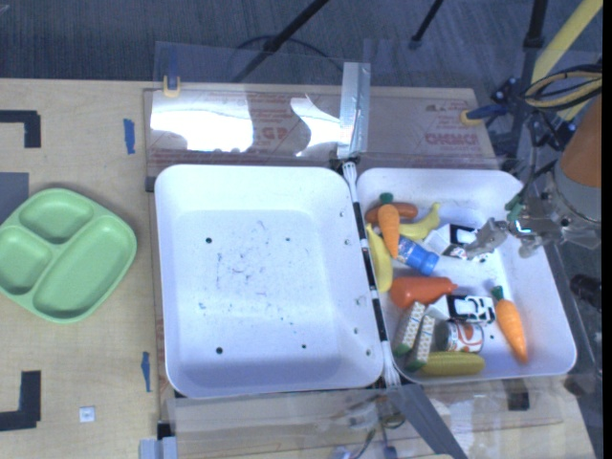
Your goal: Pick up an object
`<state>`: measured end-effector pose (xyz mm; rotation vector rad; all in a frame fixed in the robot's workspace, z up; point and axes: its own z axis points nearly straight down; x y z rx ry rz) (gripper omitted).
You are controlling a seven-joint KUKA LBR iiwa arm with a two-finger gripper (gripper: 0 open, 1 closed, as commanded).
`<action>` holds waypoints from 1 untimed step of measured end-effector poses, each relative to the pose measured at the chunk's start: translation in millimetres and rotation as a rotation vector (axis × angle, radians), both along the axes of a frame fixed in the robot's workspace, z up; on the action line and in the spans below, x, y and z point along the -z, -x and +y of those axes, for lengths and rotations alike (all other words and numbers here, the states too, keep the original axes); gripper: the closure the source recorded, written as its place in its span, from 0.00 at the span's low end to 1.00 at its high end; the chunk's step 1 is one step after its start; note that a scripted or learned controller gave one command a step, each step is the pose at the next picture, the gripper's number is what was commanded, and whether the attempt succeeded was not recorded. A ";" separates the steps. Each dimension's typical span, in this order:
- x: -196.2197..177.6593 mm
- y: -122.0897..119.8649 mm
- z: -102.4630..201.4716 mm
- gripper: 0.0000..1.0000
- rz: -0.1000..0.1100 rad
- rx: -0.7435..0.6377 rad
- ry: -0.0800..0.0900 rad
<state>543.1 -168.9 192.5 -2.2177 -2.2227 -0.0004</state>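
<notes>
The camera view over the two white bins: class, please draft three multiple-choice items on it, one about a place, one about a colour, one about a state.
1. Where does the green sectioned plastic plate lie?
A. on the bench left of both bins
B. inside the right bin
C. on top of the arm

2. What colour is the cap end of the small plastic bottle in the right white bin?
A. red
B. blue
C. black

3. How does the loose orange toy carrot near the right bin's right wall rest?
A. standing upright
B. hanging from the two-finger gripper
C. lying flat on the bin floor

Answers: 1 A, it sits on the wooden bench; 2 B, its end is blue; 3 C, it lies apart from the gripper.
</notes>
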 end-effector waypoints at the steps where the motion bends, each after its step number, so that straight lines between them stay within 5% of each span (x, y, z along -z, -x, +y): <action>1: 63.0 -17.5 48.6 0.00 -0.001 -0.278 0.000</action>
